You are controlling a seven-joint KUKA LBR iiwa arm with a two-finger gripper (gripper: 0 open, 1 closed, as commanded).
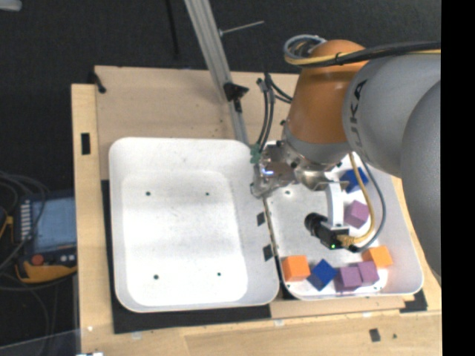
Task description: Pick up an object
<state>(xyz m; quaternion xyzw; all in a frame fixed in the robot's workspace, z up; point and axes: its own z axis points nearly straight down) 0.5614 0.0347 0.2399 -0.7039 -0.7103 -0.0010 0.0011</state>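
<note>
We should choose a block that stands free, come straight down over it and close only once it sits squarely inside the gripper (pixel 271 175); the orange block (pixel 295 267) in the near left corner of the right bin (pixel 291 217) looks easiest. The gripper hangs over that bin's far left edge, well apart from this block, and we cannot tell whether it is wide or narrow
</note>
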